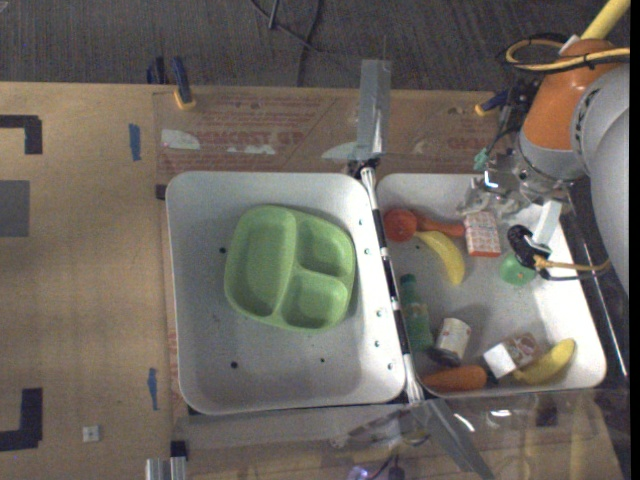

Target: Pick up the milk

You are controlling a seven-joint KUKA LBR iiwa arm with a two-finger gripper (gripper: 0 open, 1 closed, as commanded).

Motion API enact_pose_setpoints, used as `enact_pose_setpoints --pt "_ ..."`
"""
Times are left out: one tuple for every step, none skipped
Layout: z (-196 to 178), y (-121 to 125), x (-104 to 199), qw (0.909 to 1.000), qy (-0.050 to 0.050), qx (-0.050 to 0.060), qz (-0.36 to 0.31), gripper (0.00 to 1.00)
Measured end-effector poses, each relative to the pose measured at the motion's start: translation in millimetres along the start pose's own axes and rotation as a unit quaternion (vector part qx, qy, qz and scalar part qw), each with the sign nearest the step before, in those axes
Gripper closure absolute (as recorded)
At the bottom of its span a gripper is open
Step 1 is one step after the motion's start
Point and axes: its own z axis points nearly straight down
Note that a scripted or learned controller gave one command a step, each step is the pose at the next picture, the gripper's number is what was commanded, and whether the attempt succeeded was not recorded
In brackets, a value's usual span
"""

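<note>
The milk, a small red-and-white carton (482,235), is in the right bin (570,313) near its far side, between a banana and a green round item. My gripper (497,200) is directly above the carton's far end, at the bin's far edge, and looks to be touching or almost touching it. The grey arm with its orange band (560,108) comes in from the upper right. The wrist hides the contact between gripper and carton.
The right bin also holds a red ball (400,224), a banana (446,255), a green bottle (414,310), a can (453,338), a carrot (455,378), a small white-brown box (508,354) and a second banana (548,364). In the left bin lies a green divided plate (292,266).
</note>
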Motion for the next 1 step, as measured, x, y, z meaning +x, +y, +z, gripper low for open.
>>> enact_pose_setpoints --pt "11.1 -8.1 32.0 0.9999 0.001 0.001 0.013 1.00"
